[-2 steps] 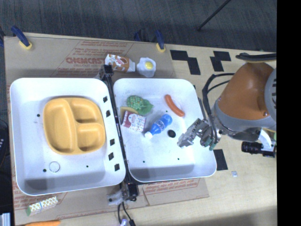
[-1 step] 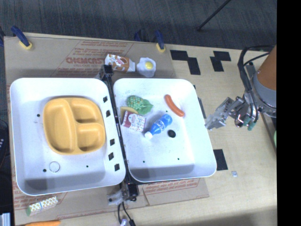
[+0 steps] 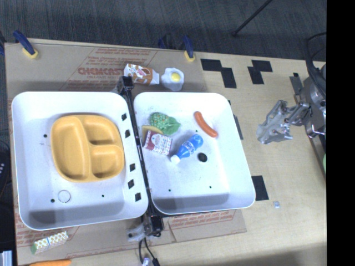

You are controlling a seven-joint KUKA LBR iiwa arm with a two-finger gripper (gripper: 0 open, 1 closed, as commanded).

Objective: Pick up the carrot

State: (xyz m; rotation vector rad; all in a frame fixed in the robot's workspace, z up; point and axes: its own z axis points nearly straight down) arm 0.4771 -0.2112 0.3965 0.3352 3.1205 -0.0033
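1. Camera view, starting at the bottom edge: a small wrapped packet point(image 3: 50, 241) with green and white print lies on the bench point(image 3: 288, 220) in front of the left bin point(image 3: 33, 215), and an orange object point(image 3: 50, 262) pokes in at the very bottom, too cropped to identify.
2. Moving up, the left bin holds a yellow divided tray point(image 3: 87, 147) that sits flat in its middle.
3. Beside it, the right bin point(image 3: 222, 195) holds a cluster of items in its upper half. A blue bottle point(image 3: 187, 148) with a white cap lies tilted near the centre, just beside a red and white packet point(image 3: 158, 143).
4. Just above those, a green leafy toy point(image 3: 164, 123) rests against the packet's upper edge, with a yellow piece point(image 3: 147, 129) showing under it.
5. The carrot point(image 3: 206, 124) lies toward the bin's upper right, slanted, apart from the bottle and the green toy.
6. The gripper point(image 3: 270, 131) hangs over the bare bench to the right of the right bin, well apart from the carrot. Its fingers point(image 3: 267, 124) seem spread with nothing between them, though the metal blurs together here.
7. Farthest off, past the bins' top rim, a brown and white carton point(image 3: 138, 73) and a small white cup with yellow contents point(image 3: 173, 78) stand on the cardboard sheet point(image 3: 100, 65).
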